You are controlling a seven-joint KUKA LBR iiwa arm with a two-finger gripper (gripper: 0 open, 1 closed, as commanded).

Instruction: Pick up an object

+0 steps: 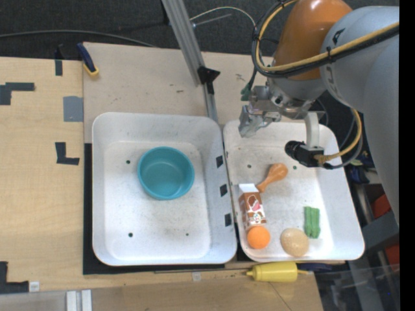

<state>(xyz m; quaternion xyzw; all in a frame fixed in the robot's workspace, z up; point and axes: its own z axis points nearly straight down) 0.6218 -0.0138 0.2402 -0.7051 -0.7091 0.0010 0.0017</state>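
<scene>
My gripper (250,126) hangs over the far left corner of the right bin (337,173), with nothing seen between its fingers. Below it in that bin lie a tan wooden pestle-shaped piece (273,175), a brown and white snack packet (251,206), an orange ball (259,237), a beige egg-shaped object (294,241) and a green strip (312,221). The pestle piece is the closest, a little nearer the camera and to the right of the gripper. A teal bowl (166,172) sits upright in the left bin (110,193).
A yellow mustard bottle (275,272) lies on the bench in front of the right bin. A slanted metal pole (188,37) rises behind the bins. A black cable clamp (305,153) hangs over the right bin's far side. A blue and yellow clip (88,59) lies at the back left.
</scene>
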